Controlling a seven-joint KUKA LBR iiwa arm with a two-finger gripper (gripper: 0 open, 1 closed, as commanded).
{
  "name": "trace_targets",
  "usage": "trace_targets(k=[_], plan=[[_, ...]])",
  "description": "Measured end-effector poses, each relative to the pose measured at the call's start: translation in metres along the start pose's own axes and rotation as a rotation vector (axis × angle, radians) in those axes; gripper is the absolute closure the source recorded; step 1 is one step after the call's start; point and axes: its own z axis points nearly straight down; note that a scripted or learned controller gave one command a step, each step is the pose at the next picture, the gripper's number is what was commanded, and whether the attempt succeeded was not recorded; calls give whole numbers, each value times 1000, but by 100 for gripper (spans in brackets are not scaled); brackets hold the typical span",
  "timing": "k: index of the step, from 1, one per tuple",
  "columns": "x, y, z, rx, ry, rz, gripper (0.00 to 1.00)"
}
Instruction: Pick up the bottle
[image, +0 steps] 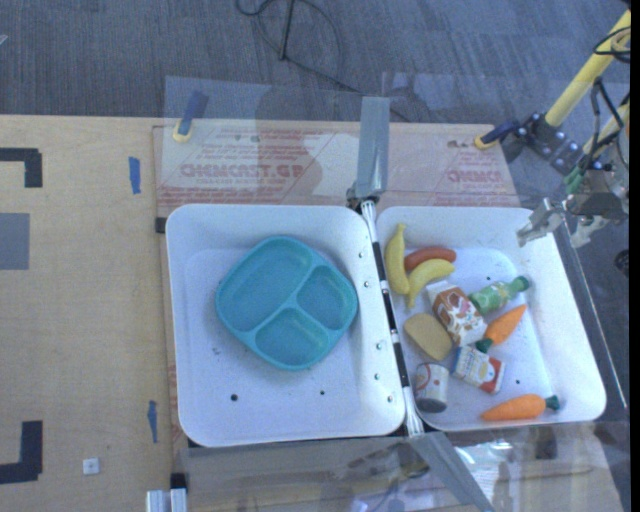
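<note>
Robot parts at the upper right corner

A yellow rod (583, 82) runs slantwise to a dark block (548, 140) with a blue-tipped piece at its left end. Below sits a grey metal gripper (565, 215) with pale, angular fingers, and thin green and black cables (600, 150) loop around it beside dark fittings.

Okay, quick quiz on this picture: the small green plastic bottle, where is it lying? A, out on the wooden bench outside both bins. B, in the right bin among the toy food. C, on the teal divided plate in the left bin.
B: the small green plastic bottle lies in the right white bin, just above an orange toy carrot, while the teal divided plate sits in the left bin.
</note>
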Motion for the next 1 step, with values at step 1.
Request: trace_targets(k=[1], plan=[[20, -4, 139, 0, 0, 33, 0]])
